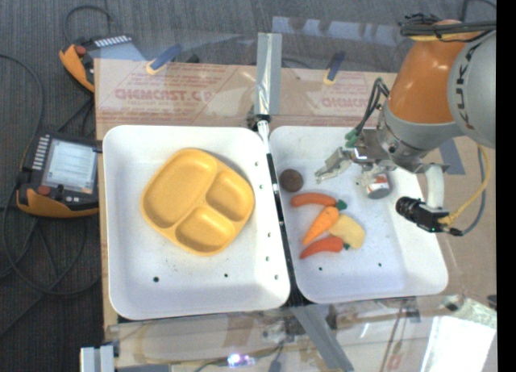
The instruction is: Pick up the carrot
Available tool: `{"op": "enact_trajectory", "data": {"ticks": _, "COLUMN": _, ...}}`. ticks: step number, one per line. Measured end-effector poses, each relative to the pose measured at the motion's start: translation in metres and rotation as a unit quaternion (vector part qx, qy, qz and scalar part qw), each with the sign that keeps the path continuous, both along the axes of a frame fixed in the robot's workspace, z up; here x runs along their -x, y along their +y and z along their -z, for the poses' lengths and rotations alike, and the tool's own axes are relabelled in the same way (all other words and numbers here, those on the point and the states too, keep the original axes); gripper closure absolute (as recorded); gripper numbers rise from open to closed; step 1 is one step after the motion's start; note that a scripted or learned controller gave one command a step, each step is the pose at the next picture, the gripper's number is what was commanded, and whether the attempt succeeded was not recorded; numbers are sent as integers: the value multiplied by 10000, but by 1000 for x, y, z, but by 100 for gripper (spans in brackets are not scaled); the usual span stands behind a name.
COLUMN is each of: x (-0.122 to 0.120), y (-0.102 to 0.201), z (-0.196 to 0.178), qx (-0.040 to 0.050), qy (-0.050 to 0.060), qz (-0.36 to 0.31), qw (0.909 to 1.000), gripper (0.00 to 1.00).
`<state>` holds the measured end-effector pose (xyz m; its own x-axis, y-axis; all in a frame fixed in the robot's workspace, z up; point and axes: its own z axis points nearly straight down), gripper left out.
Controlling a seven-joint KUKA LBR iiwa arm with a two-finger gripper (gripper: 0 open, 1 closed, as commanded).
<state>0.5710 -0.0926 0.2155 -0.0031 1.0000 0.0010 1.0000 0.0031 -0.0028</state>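
Here, nearest the camera, the front of the right bin (pixel 419 277) is bare white, and just beyond that a small cluster of toy food lies in its left half. The carrot (pixel 322 223), orange with a green tip pointing up and right, lies slantwise in the middle of the cluster; a red pepper (pixel 322 245) rests against its lower end, a pale yellow piece (pixel 349 231) touches its right side, and a second orange-red vegetable (pixel 314 199) lies crosswise just above it. A little farther back and left, a brown round thing (pixel 291 178) sits near the wall between the bins. The gripper (pixel 347 160) hangs above and to the right of the carrot, near but apart from it, its fingers spread apart and pointing left with nothing between them; one metal finger (pixel 329 169) reaches toward the brown round thing without touching it. In the left bin (pixel 129 282) a yellow divided plate (pixel 198 200) lies flat near the centre. Behind the bins a cardboard sheet (pixel 169 96) covers the bench.
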Motion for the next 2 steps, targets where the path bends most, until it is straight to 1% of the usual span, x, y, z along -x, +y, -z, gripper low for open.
{"op": "enact_trajectory", "data": {"ticks": 1, "x": -5, "y": -19, "z": 121, "qx": 1, "qy": -12, "qz": -4, "qw": 10000, "gripper": 0}}
{"op": "enact_trajectory", "data": {"ticks": 2, "x": 25, "y": -14, "z": 124, "qx": 53, "qy": -112, "qz": -1566, "qw": 9876, "gripper": 0}}
